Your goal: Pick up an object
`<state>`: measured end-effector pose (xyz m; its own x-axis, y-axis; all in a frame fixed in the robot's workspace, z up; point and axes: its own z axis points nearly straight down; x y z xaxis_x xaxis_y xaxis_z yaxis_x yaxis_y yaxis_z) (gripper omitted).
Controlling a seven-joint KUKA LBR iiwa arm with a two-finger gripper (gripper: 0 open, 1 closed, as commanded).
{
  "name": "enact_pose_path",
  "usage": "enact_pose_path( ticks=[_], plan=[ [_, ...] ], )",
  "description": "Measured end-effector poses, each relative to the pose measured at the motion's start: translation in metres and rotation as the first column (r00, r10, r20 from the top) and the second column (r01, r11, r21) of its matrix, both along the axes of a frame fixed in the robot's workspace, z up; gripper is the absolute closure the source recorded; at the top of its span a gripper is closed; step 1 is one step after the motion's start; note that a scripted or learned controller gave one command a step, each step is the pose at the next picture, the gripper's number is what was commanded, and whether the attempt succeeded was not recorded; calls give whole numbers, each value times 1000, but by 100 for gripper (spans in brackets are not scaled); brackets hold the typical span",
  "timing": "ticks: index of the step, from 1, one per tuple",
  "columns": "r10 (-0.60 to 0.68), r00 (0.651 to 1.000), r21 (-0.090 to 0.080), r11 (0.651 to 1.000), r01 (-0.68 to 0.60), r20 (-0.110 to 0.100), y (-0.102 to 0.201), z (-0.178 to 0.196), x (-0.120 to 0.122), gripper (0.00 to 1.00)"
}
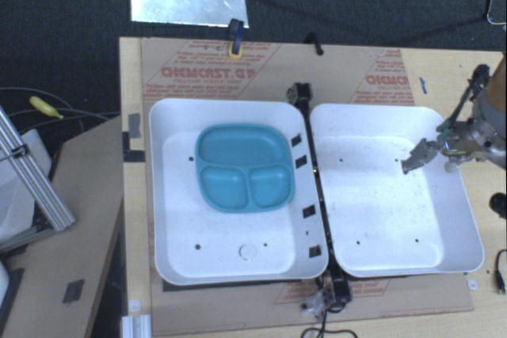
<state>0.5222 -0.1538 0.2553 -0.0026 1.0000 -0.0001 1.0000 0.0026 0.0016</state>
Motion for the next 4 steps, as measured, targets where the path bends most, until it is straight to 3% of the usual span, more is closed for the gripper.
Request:
enact_pose_path(
  ticks=[1,2,3,4],
  plan=[
    [1,1000,-1,1000,-1,1,93,128,-12,0],
    [1,1000,1,1000,-1,0,215,81,-35,0],
    [4,1000,4,1000,-4,19,244,254,-9,0],
    [7,1000,2,1000,-7,5,243,256,-10,100]
  ],
)
